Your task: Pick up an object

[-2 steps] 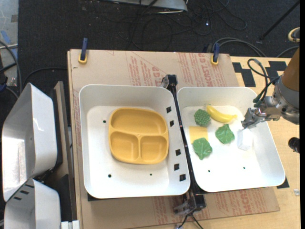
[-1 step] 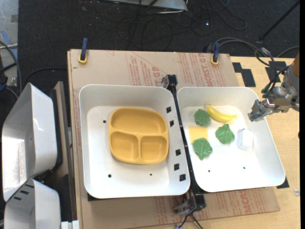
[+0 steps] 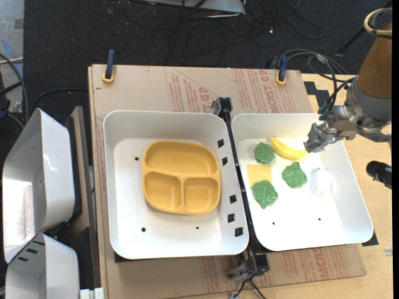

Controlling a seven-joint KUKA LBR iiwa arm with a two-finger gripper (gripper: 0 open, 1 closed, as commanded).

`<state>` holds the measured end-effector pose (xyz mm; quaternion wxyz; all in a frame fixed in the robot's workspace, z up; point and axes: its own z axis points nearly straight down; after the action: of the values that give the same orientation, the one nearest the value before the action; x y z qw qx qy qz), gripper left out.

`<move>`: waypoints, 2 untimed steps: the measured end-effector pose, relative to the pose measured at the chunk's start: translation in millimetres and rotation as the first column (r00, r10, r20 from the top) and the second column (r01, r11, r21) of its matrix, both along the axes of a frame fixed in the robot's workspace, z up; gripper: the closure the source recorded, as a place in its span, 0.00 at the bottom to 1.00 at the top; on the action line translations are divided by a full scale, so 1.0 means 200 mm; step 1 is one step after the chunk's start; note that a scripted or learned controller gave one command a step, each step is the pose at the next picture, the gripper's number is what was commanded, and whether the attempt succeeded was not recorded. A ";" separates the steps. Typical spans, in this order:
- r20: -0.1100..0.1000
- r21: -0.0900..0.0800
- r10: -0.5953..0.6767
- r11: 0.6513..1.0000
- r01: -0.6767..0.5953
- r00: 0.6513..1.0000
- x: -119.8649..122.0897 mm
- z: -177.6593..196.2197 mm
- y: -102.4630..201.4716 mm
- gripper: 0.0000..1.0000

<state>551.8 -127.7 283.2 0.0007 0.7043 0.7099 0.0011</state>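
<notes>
Several items lie in the right bin point(image 3: 349, 185); your gripper point(image 3: 313, 141) hovers by the banana point(image 3: 288, 149). I cannot tell its state, so centre over the banana before descending.

Right bin point(image 3: 349, 223): yellow banana point(image 3: 285, 148) far, three green leafy pieces point(image 3: 264, 153) point(image 3: 294, 175) point(image 3: 264, 194), a yellow card point(image 3: 254, 173), a clear piece point(image 3: 321, 180) right.

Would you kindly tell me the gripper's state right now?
Gripper: cannot be told; it sits just above the right end of the yellow banana in the right bin.
</notes>
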 end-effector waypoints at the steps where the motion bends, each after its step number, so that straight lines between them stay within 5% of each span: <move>1: -0.003 0.001 0.001 1.000 -0.001 1.000 0.08 -0.06 0.31 1.00; 2: -0.005 0.001 0.000 1.000 0.000 1.000 0.13 -0.16 0.57 1.00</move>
<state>578.4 -14.3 251.0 -0.0014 0.7041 0.7101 -0.0003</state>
